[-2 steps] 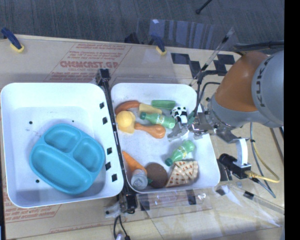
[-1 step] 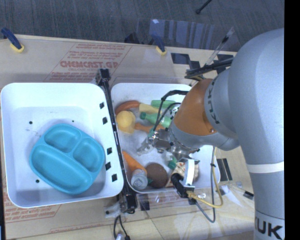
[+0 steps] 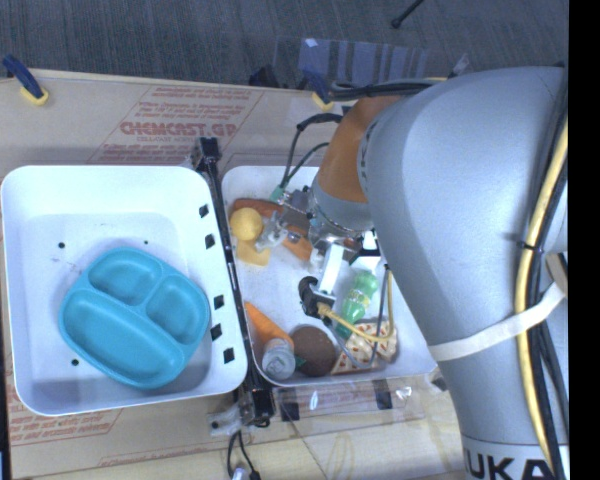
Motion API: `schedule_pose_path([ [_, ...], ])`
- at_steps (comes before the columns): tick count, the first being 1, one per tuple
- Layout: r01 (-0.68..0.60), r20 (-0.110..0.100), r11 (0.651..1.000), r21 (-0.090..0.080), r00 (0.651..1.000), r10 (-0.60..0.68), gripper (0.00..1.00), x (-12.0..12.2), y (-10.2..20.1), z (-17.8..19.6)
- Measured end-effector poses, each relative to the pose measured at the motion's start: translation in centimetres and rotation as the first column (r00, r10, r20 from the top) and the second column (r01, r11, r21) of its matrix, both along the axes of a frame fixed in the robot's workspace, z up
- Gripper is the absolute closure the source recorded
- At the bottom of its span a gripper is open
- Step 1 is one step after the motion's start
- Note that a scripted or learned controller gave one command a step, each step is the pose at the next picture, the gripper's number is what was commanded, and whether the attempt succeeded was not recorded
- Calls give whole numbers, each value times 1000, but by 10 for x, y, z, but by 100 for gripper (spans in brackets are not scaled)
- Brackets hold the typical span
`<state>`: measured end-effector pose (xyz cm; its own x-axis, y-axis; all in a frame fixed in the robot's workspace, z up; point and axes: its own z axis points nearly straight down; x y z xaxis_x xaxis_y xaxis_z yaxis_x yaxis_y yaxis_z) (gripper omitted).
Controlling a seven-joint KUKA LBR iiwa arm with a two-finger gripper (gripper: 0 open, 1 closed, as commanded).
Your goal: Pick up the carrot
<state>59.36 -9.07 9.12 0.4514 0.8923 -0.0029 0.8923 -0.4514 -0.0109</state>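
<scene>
Carrot (image 3: 262,320): we see one, plain orange, short and tapered, no green top visible. It lies at a slant in the lower left of the right bin (image 3: 242,180), close along that bin's left wall. Its lower end runs up to a grey cylinder (image 3: 278,358); we can't tell if they touch. Counts: two white bins on the bench (image 3: 130,118). The left bin (image 3: 20,268) holds one blue plate (image 3: 135,313) with three compartments. In the right bin, besides the carrot, we count one yellow round fruit (image 3: 245,224), one orange-brown piece (image 3: 252,208) partly hidden under the arm, one green bottle (image 3: 359,294), one brown round thing (image 3: 315,349), the one grey cylinder, and one tan lattice-patterned thing (image 3: 370,344). The brown thing sits between the grey cylinder and the lattice thing, along the bin's lower edge. The tool (image 3: 280,226) is low over the upper left of the right bin, just beside the yellow fruit and over the orange-brown piece. We cannot tell how wide the tool stands, and we see nothing held in it. It sits well apart from the carrot, which lies further down the frame.
</scene>
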Motion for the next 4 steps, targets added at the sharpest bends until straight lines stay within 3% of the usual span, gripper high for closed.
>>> schedule_pose_path([
  [1,-12,-10,1000,4,1000,12,100,-1,1,9],
  [2,63,10,998,4,998,-63,100,-3,67,104],
  [3,-98,2,995,1,995,98,100,-70,83,163],
  [4,426,-4,905,-3,905,-426,100,-119,52,98],
])
